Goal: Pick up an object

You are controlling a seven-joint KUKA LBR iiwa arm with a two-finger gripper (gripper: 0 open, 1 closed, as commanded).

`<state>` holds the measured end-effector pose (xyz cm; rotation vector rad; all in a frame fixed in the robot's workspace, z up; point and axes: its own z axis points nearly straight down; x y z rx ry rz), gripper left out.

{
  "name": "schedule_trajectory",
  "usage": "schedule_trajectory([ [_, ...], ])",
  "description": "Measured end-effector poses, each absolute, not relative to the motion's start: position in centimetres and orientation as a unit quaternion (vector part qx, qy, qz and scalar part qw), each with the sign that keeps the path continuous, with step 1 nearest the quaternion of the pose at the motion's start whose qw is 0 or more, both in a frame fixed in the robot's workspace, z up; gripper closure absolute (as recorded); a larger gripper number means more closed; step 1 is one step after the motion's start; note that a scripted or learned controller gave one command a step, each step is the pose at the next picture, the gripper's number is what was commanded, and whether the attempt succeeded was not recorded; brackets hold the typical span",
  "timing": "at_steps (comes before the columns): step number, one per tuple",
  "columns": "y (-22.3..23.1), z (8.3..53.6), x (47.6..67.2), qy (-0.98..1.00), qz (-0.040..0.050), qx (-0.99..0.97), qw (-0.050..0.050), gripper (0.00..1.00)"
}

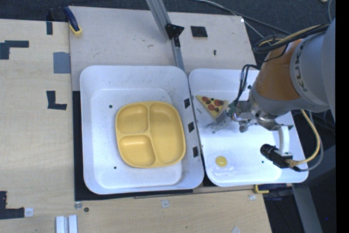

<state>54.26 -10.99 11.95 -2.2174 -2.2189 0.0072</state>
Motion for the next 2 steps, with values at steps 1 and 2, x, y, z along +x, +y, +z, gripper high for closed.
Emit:
schedule_trajectory([
  [1,-11.1,8.6,54.4,-0.707,0.0001,-0.707,-0.001,0.0],
  [2,-11.1,9.8,54.5,-0.707,-0.0008,-0.707,-0.004,1.0],
])
